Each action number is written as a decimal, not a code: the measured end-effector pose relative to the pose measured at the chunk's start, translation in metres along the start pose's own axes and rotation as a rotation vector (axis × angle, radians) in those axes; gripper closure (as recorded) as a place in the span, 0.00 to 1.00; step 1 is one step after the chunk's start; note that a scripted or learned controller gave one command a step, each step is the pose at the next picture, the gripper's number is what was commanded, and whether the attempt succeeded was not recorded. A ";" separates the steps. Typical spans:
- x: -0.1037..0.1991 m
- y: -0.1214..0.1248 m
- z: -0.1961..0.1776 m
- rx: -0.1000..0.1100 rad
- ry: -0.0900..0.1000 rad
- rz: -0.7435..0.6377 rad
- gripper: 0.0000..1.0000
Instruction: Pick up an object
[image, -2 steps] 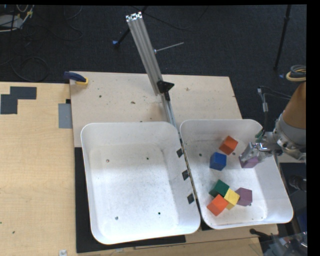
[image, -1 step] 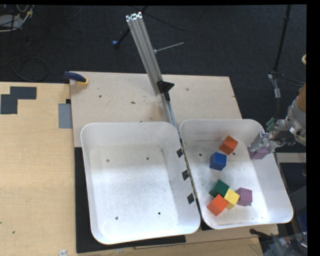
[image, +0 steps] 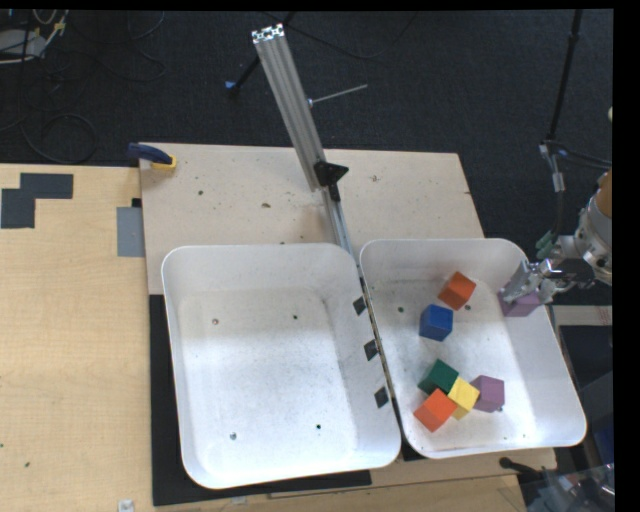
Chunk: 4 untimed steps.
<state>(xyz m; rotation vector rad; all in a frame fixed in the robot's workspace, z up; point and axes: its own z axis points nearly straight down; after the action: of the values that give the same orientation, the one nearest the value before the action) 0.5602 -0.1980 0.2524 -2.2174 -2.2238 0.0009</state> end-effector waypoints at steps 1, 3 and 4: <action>0.052 0.002 -0.003 0.002 0.002 -0.002 1.00; 0.139 -0.008 -0.001 0.003 0.002 -0.002 1.00; 0.190 -0.017 -0.005 0.004 0.002 -0.002 1.00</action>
<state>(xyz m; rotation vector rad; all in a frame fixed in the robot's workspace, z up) 0.5427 -0.0076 0.2576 -2.2123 -2.2224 0.0025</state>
